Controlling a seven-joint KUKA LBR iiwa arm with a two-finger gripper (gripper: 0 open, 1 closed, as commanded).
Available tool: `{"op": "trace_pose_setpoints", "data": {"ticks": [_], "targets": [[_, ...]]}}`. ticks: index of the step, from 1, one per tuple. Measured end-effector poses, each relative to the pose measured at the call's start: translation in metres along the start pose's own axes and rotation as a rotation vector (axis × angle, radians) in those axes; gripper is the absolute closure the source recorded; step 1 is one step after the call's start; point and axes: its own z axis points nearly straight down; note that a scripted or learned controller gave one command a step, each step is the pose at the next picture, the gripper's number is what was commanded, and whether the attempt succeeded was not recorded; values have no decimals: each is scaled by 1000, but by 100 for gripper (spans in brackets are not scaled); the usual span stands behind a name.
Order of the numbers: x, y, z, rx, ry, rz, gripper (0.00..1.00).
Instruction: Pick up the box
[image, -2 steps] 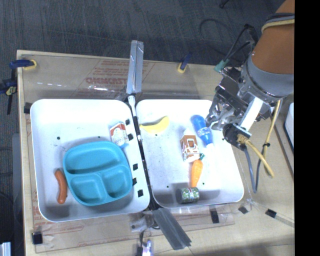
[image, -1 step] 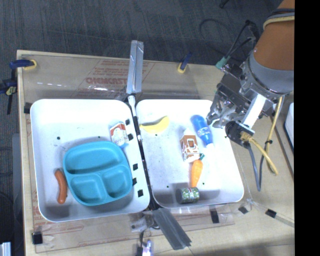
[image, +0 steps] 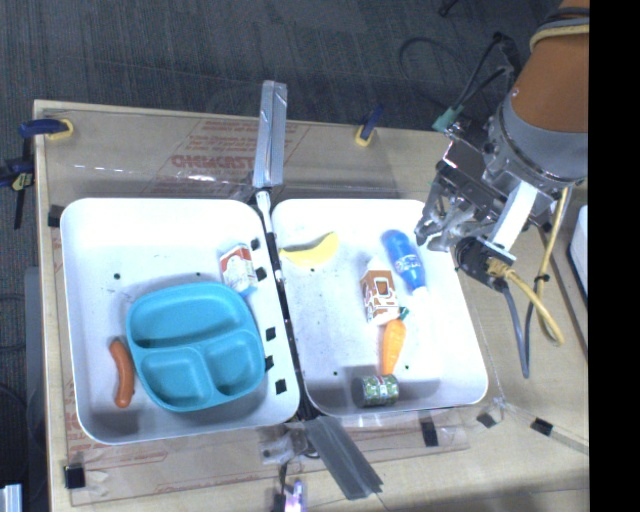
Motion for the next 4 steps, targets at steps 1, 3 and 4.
{"op": "trace_pose_setpoints", "data": {"ticks": [1,3,4], "targets": [[2,0,-10,1,-1,-14,100],[-44,7,66,-12,5,-506,100],[-44,7,56,-12,3,-510,100]]}}
